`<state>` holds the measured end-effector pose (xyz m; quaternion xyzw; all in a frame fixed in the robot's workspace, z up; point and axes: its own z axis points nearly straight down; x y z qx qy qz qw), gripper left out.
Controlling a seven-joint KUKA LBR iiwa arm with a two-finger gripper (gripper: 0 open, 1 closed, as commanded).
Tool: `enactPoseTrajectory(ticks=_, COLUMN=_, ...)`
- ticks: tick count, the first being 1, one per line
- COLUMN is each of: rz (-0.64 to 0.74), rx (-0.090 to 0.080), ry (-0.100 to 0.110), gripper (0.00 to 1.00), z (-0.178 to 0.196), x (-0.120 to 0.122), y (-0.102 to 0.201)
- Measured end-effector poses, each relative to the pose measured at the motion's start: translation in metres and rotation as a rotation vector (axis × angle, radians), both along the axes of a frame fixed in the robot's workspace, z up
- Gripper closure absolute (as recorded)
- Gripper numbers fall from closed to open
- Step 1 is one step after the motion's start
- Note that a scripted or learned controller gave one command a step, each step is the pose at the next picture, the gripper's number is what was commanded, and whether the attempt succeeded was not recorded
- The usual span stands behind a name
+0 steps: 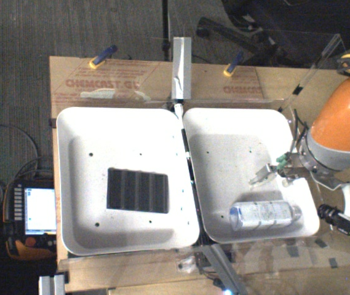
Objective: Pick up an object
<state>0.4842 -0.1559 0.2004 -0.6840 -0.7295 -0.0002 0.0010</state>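
A clear plastic bottle (264,214) with a pale label lies on its side near the front edge of the right bin (224,140). A black ribbed rectangular block (138,190) lies flat in the middle of the left bin (79,134). My gripper (262,174) reaches in from the right and hangs over the right bin's right half, just behind the bottle and apart from it. Nothing shows in its grasp. The grey arm with its orange band (338,125) stands at the right edge.
The two white bins sit side by side on a brown bench (119,82), with blue and yellow clamps (103,56) at its back edge. A metal post (181,66) rises behind the seam between the bins. A handheld pendant (32,211) lies left of the bench.
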Motion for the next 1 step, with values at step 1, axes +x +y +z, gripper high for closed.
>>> enactPoseTrajectory(ticks=1, rz=0.205, rx=0.001, ry=0.0, gripper=0.0, z=-0.0792, x=-0.0003, y=-0.016)
